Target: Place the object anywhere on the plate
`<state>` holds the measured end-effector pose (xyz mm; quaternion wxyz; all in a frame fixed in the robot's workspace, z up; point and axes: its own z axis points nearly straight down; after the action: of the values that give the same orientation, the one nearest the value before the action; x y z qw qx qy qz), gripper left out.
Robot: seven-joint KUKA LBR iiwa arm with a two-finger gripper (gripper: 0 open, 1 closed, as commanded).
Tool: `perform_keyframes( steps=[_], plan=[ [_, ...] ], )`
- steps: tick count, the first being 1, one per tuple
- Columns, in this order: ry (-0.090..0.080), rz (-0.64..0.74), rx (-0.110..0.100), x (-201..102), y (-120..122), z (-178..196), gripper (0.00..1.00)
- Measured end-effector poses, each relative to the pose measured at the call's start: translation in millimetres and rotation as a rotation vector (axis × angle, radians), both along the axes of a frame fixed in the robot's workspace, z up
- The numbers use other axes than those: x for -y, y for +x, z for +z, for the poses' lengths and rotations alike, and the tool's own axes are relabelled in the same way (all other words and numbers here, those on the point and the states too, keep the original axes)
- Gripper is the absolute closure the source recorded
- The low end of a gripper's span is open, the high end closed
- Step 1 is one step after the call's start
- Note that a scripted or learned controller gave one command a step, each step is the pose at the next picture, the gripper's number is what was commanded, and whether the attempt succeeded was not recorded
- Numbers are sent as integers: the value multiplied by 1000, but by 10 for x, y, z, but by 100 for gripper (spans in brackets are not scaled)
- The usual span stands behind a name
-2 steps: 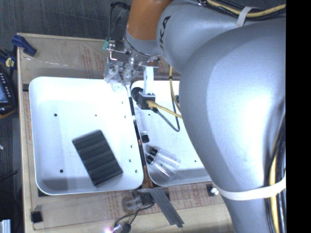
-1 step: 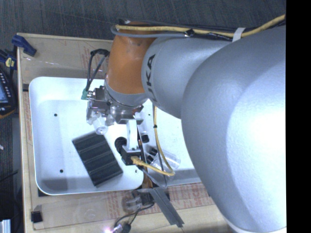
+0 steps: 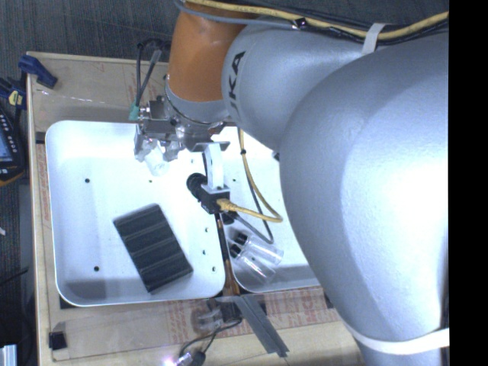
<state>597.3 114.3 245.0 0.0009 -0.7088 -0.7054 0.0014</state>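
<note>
The arm (image 3: 343,128) reaches in from the right, its orange band (image 3: 200,56) above the wrist. The gripper (image 3: 155,149) sits over the far part of the left bin (image 3: 69,204); its opening and any load cannot be determined. A dark ribbed plate (image 3: 152,247) lies flat in the near part of that bin. A clear plastic cup (image 3: 255,256) lies tipped in the right bin (image 3: 290,279), just beside the dividing edge

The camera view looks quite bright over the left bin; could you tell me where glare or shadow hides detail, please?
In the camera view, glare washes out the left bin floor near the gripper; the dark ridged block stays crisp; shadow pools along that bin's near wall.
</note>
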Motion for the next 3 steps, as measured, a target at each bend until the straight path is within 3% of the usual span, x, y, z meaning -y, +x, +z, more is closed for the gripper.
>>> perform_keyframes(
  steps=[1,2,3],
  plan=[
    [-2,-87,-5,-41,-549,-1355,100],
    [-1,-467,0,-1060,-913,-1533,100],
    [0,-601,-1,-793,-737,-380,100]
  ],
)
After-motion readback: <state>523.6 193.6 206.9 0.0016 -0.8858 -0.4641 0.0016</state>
